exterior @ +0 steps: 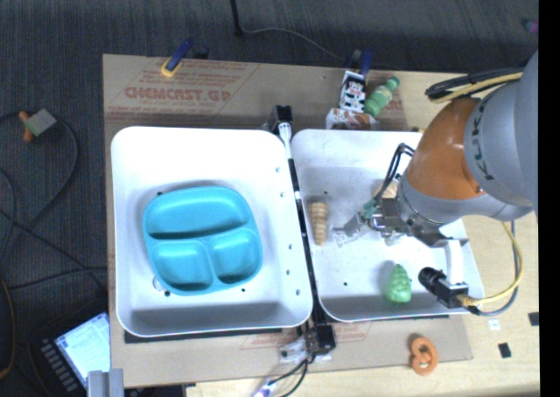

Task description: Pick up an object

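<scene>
Left bin (131, 212): holds a blue divided tray (203, 238), three compartments, lying flat at centre; rigid-looking moulded plastic, judged light but broad and awkward for a two-finger grasp except at its rim. Right bin (350, 159): at its left wall, a small tan ridged object (318, 219), cone-like, lying on its side; judged light and stiff, best taken across its narrow width. Mid-bin: the end effector (357, 225), at the end of the grey and orange arm (455, 163), low over the bin floor just right of the tan object; whether it is released or clenched cannot be told at this size, and nothing is seen between its tips. Near right of the bin: a green knobbly toy (398, 284), apart from the end effector; judged light, perhaps slightly soft, bumpy surface giving fair grip across its middle. On the table (219, 94) outside the bins: a green-and-white figure (367, 100) at the far edge, an orange ring (423, 353) at the near edge.
</scene>
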Available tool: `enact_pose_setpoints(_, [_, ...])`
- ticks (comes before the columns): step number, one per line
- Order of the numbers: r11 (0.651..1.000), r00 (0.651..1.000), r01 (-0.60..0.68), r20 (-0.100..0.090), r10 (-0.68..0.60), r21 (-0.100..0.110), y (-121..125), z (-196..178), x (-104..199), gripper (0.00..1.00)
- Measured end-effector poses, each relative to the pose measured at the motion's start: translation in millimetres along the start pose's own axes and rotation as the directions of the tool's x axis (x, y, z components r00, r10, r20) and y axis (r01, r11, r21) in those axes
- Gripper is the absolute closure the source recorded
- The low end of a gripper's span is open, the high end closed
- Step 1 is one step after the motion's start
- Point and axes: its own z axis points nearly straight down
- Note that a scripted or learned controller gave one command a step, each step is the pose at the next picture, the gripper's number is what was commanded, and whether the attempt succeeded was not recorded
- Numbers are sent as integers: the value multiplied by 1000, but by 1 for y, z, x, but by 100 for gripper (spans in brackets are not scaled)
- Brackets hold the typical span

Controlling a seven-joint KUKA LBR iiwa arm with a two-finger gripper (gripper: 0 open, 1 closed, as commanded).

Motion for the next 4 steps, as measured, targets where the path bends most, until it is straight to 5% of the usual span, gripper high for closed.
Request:
enact_pose_setpoints(1, [1000, 1000, -3, 1, 3, 1, -11, 9, -53, 0])
enact_pose_setpoints(2, [1000, 1000, 0, 1, 0, -3, 47, -10, -53, 0])
enact_pose_setpoints(3, [1000, 1000, -1, 0, 1, -1, -18, 18, -93, 0])
enact_pose_setpoints(4, [1000, 1000, 1, 0, -1, -1, 12, 2, -59, 0])
